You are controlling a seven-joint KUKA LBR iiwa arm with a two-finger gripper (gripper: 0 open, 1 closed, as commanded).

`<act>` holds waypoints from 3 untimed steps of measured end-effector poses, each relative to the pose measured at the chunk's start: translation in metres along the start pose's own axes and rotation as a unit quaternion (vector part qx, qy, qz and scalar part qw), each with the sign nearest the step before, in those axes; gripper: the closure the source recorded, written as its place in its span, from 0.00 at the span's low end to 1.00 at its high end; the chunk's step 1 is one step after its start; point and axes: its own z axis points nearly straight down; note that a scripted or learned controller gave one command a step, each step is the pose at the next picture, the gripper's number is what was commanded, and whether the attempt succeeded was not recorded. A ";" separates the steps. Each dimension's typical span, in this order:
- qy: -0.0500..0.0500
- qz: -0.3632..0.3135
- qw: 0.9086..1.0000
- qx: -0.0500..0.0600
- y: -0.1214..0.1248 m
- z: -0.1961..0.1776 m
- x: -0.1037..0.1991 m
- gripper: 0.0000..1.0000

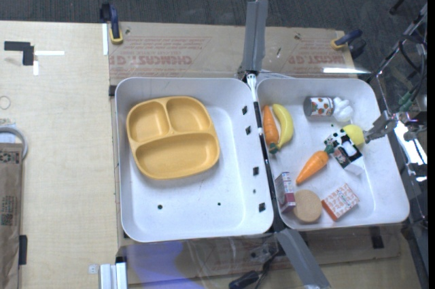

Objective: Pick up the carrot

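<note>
An orange carrot (312, 166) lies on a slant in the middle of the right bin (391, 175), its thick end pointing up and to the right. A second orange carrot-like piece (270, 125) lies upright along the bin's left wall, touching a yellow banana (287, 124). The middle carrot's thick end nearly touches a black and white toy (342, 147).
In the right bin are also a small can (319, 106), a yellow lemon (353, 133), a round tan bun (307, 206), a small carton (285, 188) and a patterned box (340, 202). A yellow divided plate (173, 137) sits in the left bin (197, 213). Metal framing (408, 138) stands at the right edge.
</note>
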 end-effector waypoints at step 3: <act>0.001 0.062 0.998 0.001 0.009 0.174 0.062 1.00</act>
